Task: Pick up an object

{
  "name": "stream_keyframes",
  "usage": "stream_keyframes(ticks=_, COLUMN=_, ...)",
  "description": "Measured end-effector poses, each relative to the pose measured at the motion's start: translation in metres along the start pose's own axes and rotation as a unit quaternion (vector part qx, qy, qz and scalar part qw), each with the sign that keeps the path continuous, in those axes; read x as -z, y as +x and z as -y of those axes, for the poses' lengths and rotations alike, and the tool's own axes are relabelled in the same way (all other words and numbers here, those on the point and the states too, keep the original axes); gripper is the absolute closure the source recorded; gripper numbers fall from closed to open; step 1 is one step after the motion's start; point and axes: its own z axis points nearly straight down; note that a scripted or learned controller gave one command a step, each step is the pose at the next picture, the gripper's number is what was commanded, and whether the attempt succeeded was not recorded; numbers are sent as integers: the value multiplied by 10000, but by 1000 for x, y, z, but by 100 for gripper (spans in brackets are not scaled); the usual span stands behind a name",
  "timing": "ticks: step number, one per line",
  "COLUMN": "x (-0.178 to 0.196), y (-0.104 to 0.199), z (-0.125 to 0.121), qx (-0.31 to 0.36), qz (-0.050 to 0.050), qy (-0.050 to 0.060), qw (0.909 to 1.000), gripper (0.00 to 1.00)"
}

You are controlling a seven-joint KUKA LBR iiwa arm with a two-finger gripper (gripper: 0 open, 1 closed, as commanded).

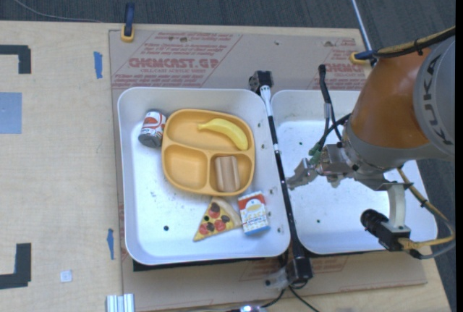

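White plastic forms the two bins, set side by side on the bench: the left bin (pixel 134 180) carries every object, while the right bin (pixel 311 231) lies under the arm (pixel 394 111), which is reached in from three o'clock. Inside the left bin, a yellow divided plate (pixel 181 162) is placed at the centre. On that plate a banana (pixel 224 132) is seen at one o'clock and a sausage (pixel 226 173) at five o'clock. A small carton (pixel 253 213) is found at five o'clock of the bin, just beside a pizza slice (pixel 215 219) at six o'clock. A can (pixel 151 129) is laid at ten o'clock, touching the plate's edge. The gripper (pixel 300 176) is held low over the right bin near the shared wall; nothing is seen between its fingers, and whether they are parted or closed cannot be told. The pick is judged not yet done: an object is still to be reached, grasped and lifted
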Motion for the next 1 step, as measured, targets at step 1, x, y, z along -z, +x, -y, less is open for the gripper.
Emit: stream_keyframes(ticks=1, x=-114, y=-86, z=-1, qx=7, qz=4, qy=-16, qw=10000, gripper=0)
